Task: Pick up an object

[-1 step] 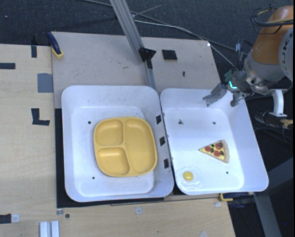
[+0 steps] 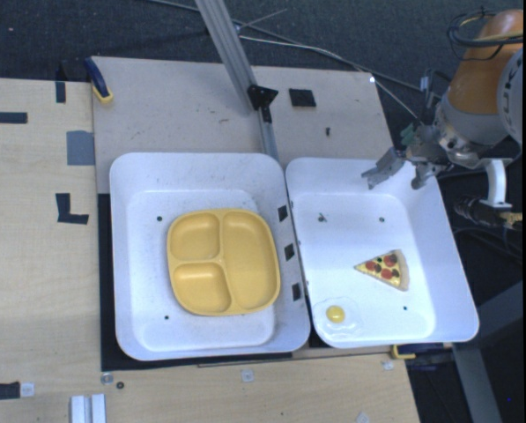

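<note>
A toy pizza slice (image 2: 386, 268) lies in the right white bin (image 2: 421, 324), toward its right side. A small fried-egg toy (image 2: 336, 315) rests near that bin's front left corner. A yellow divided plate (image 2: 222, 261) fills the middle of the left white bin (image 2: 139, 236). My gripper (image 2: 399, 171) hangs over the far right corner of the right bin, well above and behind the pizza slice. Its two grey fingers (image 2: 378, 170) are spread apart with nothing between them.
A slanted metal pole (image 2: 236, 51) runs down to the gap between the bins at the back. A blue-and-yellow clamp (image 2: 98, 81) sits at the bench's far left corner. Cables trail across the dark floor behind the bench.
</note>
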### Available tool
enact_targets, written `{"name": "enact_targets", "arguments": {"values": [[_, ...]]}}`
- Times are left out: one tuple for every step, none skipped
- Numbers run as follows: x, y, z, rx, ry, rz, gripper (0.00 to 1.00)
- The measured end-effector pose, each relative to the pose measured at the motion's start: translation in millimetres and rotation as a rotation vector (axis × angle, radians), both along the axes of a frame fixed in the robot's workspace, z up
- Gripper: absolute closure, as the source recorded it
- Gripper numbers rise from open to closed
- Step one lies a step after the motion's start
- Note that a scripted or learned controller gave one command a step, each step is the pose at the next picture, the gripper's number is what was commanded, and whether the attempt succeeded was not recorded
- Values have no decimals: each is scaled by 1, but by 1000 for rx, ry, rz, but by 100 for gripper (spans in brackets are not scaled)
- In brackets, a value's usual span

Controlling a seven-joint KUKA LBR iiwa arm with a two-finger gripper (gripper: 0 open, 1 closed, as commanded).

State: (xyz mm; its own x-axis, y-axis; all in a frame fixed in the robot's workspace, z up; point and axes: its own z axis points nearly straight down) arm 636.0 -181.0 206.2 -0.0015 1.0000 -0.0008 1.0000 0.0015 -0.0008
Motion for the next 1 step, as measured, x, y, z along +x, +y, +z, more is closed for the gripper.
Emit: {"name": "enact_targets", "arguments": {"values": [[-5, -9, -57, 0, 6, -1, 0]]}}
